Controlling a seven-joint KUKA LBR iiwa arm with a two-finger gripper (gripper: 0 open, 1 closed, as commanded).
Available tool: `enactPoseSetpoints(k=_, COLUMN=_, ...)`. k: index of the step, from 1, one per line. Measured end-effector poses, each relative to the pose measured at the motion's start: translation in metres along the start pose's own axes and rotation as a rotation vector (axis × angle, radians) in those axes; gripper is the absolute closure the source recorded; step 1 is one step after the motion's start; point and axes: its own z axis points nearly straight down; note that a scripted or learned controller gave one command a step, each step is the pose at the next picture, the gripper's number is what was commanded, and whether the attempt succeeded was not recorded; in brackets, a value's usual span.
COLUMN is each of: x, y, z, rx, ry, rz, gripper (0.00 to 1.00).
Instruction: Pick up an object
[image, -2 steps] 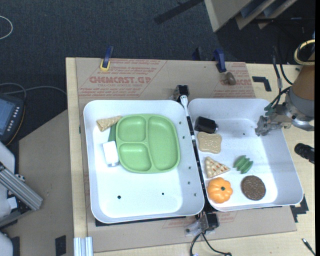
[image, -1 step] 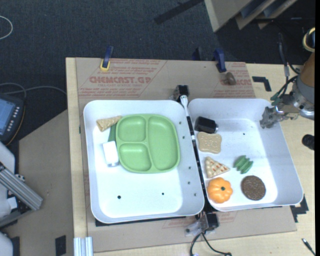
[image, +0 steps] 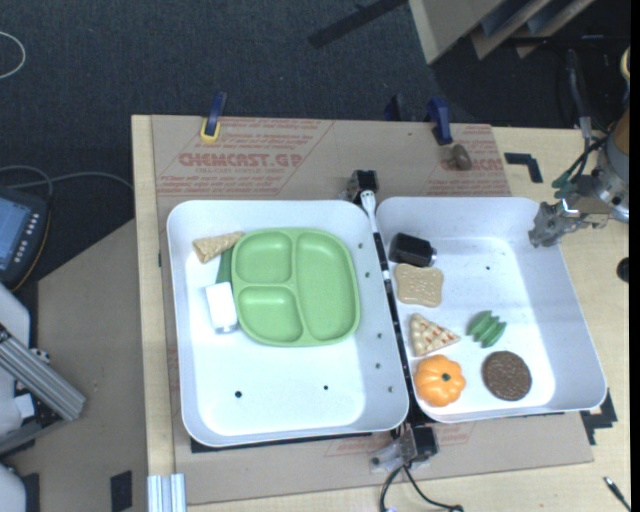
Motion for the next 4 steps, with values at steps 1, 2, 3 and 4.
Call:
enactPoseSetpoints(k=1, x=0.043, y=-0.026, z=0.011, rx=0.009, ry=0.005, rz=-0.001, gripper=1.0)
enactPoseSetpoints(k=2, x=0.087, y=-0.051, z=-0.004, rx=0.008, ry=0.005, rz=-0.002, gripper=1.0)
enactPoseSetpoints(k=3, x=0.112, y=-0.086, z=0.008, rx=0.011, ry=0.005, rz=0.0, gripper=1.0)
enactPoseSetpoints(k=4, x=0.121, y=-0.083, z=0.005, rx=0.005, ry=0.003, rz=0.0, gripper=1.0)
